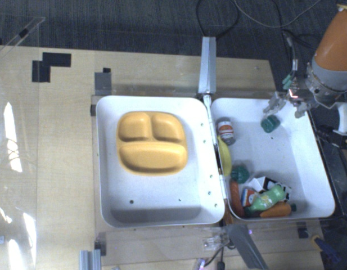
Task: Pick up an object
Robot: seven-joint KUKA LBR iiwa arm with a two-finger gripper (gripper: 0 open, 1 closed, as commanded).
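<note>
- Clutter in the right bin sits mostly in its near-left corner: an orange carrot-like piece, a green bottle-shaped toy, a small teal item and a red-and-white packet, all touching or overlapping. Packed like that, they would be awkward to grasp cleanly.
- Standing apart near the divider is a small can with a red-and-white label, with a yellow banana-like piece lying along the bin wall just beside it.
- One small teal-green object is at the far side of the right bin, well apart from the pile. I judge it the thing being picked, since it sits directly under the tool.
- Hanging over that far-right part of the bin is the tool, carried by the grey arm with its orange band coming in from the right. The teal object seems to hang at the tip of one finger, but whether it is clamped between the fingers or merely beside them I cannot tell, nor whether they are spread or closed.
- Occupying the left bin is a yellow three-compartment tray, flat near the middle, well away from the tool and likely not the target.
- Both bins rest side by side on the pale wooden desk, a metal rail meeting them at the seam.
</note>
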